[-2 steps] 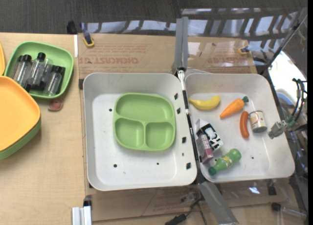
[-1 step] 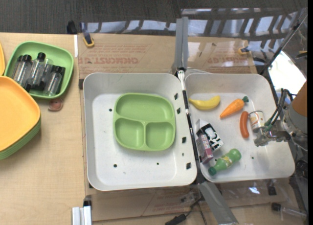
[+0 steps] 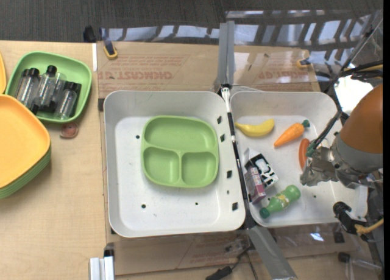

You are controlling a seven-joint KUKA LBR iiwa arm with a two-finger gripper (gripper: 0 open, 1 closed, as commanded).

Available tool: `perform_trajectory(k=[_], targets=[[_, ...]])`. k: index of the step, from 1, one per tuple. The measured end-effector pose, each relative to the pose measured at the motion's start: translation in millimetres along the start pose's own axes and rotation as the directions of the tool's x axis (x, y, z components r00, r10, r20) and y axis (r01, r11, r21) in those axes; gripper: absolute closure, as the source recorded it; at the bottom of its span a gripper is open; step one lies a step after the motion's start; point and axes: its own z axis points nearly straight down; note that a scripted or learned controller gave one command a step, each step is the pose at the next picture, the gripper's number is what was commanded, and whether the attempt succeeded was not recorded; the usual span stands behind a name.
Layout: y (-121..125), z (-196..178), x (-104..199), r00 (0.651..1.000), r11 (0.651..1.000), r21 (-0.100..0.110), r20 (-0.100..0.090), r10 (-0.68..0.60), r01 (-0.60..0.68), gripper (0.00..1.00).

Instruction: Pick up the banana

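Gripper (image 3: 312, 166) hangs below-right of the carrot (image 3: 288, 134), grip state impossible to call, while the banana (image 3: 256, 128) lies just left of that carrot, likely light, smooth and curved, best pinched mid-body.

Open floor surrounds the banana (image 3: 256, 128), with only the carrot (image 3: 289, 134) near its right end

At about 3 o'clock the arm (image 3: 365, 129) shows a rounded orange band above a grey wrist section. Below it the hand (image 3: 317, 166) is a cluster of grey and silver metal parts, too small to make out in detail. Thin dark cables run along the arm, with a black fitting at 4 o'clock.
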Motion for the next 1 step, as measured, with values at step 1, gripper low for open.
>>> perform_trajectory(k=[1], targets=[[-29.4,-68.4,99.9,0.997,0.997,-0.002,0.002,0.078,-0.078,1.0]])
